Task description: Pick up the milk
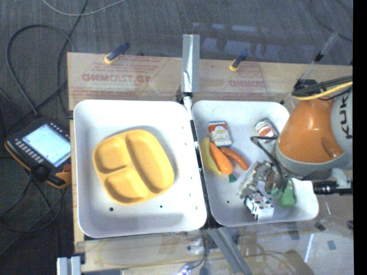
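Dark ribbed carpet with loose cables surrounds a plywood bench (pixel 143 79) bearing two glossy white bins. Left bin (pixel 86 211) holds a smooth yellow plate (pixel 135 165), rounded and split into three compartments. Right bin (pixel 301 211) holds a small orange-and-white carton (pixel 219 134), two tapered carrots (pixel 226 158) crossing over a yellow banana (pixel 206 153), a small can (pixel 265 128) near the far wall, and a green object (pixel 287 195). The milk (pixel 259 205), a small white carton with dark print, lies by the near wall. The metallic gripper (pixel 261 182) hangs just above it; whether it is released or clenched I cannot tell. A pendant (pixel 40 148) sits left.
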### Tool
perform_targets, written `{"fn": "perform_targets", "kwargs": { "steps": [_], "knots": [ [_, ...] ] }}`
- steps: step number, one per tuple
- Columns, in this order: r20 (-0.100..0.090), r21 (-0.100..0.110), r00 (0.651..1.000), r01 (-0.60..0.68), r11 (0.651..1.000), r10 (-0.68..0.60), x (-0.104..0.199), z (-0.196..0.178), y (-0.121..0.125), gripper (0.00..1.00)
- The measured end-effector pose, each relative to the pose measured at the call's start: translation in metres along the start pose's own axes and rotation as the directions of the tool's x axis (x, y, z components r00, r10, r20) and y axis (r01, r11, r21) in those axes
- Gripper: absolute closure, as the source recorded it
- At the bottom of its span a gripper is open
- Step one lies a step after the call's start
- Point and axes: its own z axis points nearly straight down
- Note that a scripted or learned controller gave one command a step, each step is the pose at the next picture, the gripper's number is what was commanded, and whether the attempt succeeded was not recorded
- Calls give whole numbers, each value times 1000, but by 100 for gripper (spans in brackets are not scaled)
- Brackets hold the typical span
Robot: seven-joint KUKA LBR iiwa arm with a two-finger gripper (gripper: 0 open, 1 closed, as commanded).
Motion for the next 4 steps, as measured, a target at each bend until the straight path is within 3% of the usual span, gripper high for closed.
{"fn": "perform_targets", "kwargs": {
  "steps": [1,2,3,4],
  "knots": [
    [0,1,999,54,999,-54,-7,-102,35,100],
    [2,2,997,81,997,-81,14,-207,27,100],
    [2,1,997,81,997,-81,14,-207,27,0],
    [-2,5,1000,-17,1000,17,-12,-66,-26,0]
  ]
}}
